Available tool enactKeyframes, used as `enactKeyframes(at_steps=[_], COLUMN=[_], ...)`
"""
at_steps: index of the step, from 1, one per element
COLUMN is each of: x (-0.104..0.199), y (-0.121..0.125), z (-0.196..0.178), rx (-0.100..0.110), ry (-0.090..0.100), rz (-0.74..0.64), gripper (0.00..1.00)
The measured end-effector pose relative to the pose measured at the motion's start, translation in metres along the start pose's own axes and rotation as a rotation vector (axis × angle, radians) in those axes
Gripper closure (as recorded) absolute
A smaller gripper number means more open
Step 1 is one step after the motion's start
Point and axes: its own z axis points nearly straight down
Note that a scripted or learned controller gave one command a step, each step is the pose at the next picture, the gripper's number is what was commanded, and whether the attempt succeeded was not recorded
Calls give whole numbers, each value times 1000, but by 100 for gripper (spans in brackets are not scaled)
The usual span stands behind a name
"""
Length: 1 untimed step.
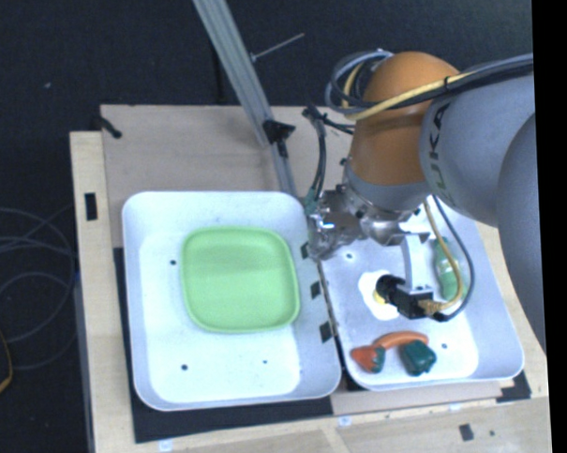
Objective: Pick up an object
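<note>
I reach in from the right, and my grey arm with its orange band [401, 122] hangs over the right bin [490, 339], hiding much of its far half. My gripper [327, 228] sits low at that bin's left wall, just beside the seam where the two bins meet. From this angle I cannot tell how far it is open, and I see nothing that I could call held

The things I might pick lie in the right bin, all apart from my gripper. An orange and red piece [397, 340] lies near the front edge, long and slightly curved. A teal lump [419, 358] is just beside it on its right, so close that I cannot tell whether they touch. A pale yellow piece [369, 288] lies toward the middle of the bin, partly covered by my own hardware. A slim green thing [446, 272] lies further right, partly behind a cable

The left bin [154, 367] holds a green plate [239, 277], square with rounded corners, lying flat near its middle. Both bins rest on the wooden bench [167, 132], and a grey metal bar [234, 63] slants across the far side
</note>
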Motion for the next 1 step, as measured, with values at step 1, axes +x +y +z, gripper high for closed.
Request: enactKeyframes(at_steps=[1], x=[43], y=[8], z=[0], rx=[-1], ry=[0], rz=[1], gripper=[100])
